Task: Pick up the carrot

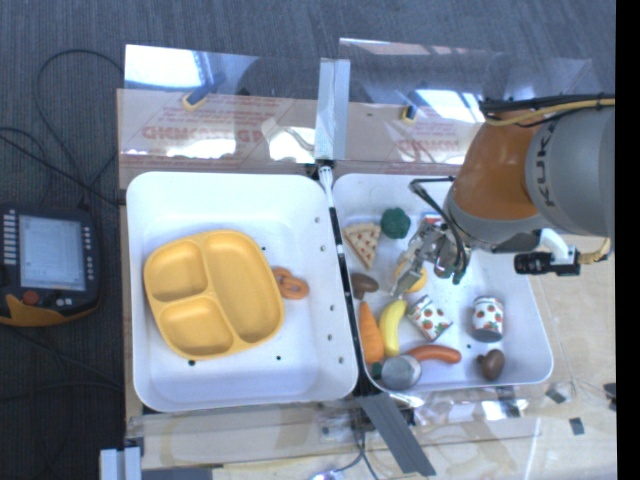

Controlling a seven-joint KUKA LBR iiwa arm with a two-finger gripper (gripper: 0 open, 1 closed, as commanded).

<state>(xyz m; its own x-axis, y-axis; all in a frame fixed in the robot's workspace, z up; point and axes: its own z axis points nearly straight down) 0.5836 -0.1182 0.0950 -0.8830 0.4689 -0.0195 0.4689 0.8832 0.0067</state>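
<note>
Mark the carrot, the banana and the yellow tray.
carrot (371,333): camera view, middle of its orange body.
banana (393,325): camera view, middle of its curve.
yellow tray (212,293): camera view, ridge between compartments.

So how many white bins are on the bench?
2. The left bin holds a yellow divided plate with a small orange thing beside it. The right bin holds the carrot, a banana and other toy food.

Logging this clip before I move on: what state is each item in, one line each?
carrot: lying in the right bin, against its left wall, not held.
banana: lying beside the carrot.
end effector: low over the right bin, apart from the carrot.
yellow tray: lying flat in the left bin.
</note>
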